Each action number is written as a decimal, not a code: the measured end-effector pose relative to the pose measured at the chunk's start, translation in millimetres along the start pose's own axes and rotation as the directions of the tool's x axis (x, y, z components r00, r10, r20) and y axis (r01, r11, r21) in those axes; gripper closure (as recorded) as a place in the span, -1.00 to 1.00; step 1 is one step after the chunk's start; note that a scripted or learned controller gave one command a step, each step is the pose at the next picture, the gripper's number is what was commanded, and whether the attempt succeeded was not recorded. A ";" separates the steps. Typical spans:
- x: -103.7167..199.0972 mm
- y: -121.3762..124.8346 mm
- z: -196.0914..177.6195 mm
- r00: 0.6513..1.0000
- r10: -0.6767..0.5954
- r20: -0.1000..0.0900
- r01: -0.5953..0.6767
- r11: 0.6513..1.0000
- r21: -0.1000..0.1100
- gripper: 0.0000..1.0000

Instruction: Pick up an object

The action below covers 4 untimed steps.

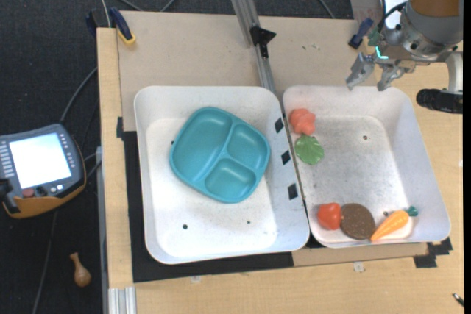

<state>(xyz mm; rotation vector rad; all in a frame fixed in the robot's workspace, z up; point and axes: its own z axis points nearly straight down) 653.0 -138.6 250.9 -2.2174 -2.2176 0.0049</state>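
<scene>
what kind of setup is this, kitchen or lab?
Most likely a robot lab bench, not a kitchen: two white bins on a board, toy food such as a carrot, a teach pendant on the floor, and loose cables around.

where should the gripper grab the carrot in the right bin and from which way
Grip the carrot across its thick orange middle, coming straight down from above. It lies flat and tilted beside the brown disc, near the bin wall, so close across its width.

Right bin's (412, 129) middle lies bare; toys line its edges.
</scene>
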 end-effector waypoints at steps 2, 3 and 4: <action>-5.5 7.0 54.3 1.000 0.000 0.001 0.000 1.000 -0.004 -1.00; -13.3 12.8 109.2 1.000 0.000 0.001 0.000 1.000 -0.002 -1.00; -12.8 13.6 159.2 1.000 -0.001 0.002 0.001 1.000 -0.004 -1.00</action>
